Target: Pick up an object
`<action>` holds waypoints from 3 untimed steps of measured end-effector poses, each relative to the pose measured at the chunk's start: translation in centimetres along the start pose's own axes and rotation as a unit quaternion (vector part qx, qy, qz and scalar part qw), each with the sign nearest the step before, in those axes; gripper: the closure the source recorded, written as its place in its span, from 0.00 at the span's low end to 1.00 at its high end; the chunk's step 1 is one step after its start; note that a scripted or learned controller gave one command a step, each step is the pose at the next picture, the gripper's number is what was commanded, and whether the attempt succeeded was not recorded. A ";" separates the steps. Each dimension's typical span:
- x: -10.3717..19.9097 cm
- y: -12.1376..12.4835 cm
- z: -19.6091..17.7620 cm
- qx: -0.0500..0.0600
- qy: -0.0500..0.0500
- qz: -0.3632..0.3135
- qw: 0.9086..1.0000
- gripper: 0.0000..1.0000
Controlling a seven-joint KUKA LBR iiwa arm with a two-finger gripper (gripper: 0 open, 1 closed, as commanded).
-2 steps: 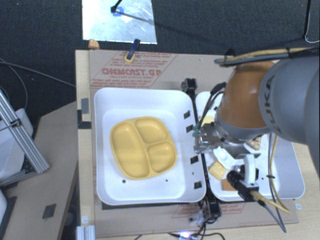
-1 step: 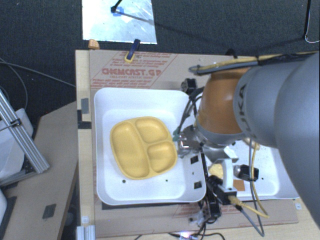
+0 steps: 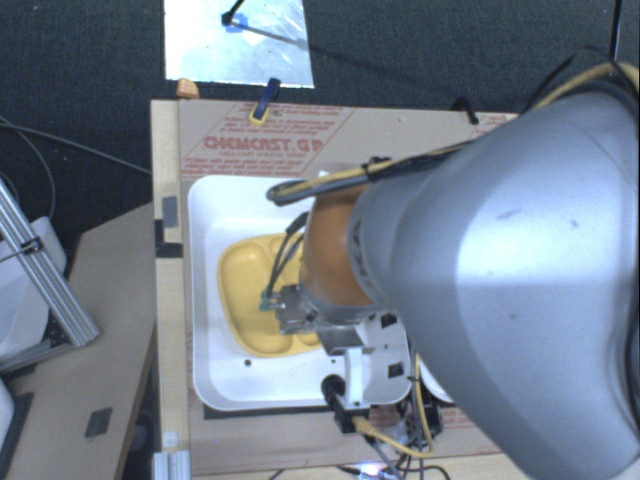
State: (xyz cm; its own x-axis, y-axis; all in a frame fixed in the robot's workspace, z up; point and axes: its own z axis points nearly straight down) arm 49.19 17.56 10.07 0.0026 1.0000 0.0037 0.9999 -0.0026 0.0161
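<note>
The yellow object (image 3: 252, 293) lies in the left bin (image 3: 205, 268), a soft-looking, rounded shape that fills much of the bin's floor from about the centre toward nine o'clock; its right part is hidden under the arm, so its full outline cannot be made out. The bin is shallow and white with rounded corners, and bare floor shows along its six o'clock edge and at its twelve o'clock end. The arm (image 3: 500, 268) comes in from three o'clock, a broad grey body that covers most of the right half of the view, with the orange band (image 3: 325, 258) just above the wrist. Below the band, the wrist fittings (image 3: 290, 308) hang directly over the yellow object's right side, and a white mount with black parts (image 3: 370, 368) sits at about five o'clock from it. The hand itself is masked by the wrist, so whether it is open, closed or gripping anything cannot be told. A black and yellow cable (image 3: 330, 180) runs along the arm across the bin's twelve o'clock edge. The bin rests on a brown sheet with red lettering (image 3: 265, 143) on the counter (image 3: 110, 298). Beyond it at twelve o'clock a shiny square plate (image 3: 240, 28) lies on dark floor, and an aluminium rail (image 3: 40, 268) slants at nine o'clock.
</note>
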 end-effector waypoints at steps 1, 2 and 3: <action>-0.6 12.8 0.7 0.050 0.006 -0.005 0.999 1.00; 6.5 17.9 -19.8 -0.003 0.003 -0.007 1.000 1.00; 6.1 14.0 -28.6 0.003 0.001 -0.005 1.000 1.00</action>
State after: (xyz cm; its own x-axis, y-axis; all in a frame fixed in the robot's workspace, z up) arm 62.77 23.50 38.88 -0.0075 1.0000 0.0053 0.9999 0.0075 0.0106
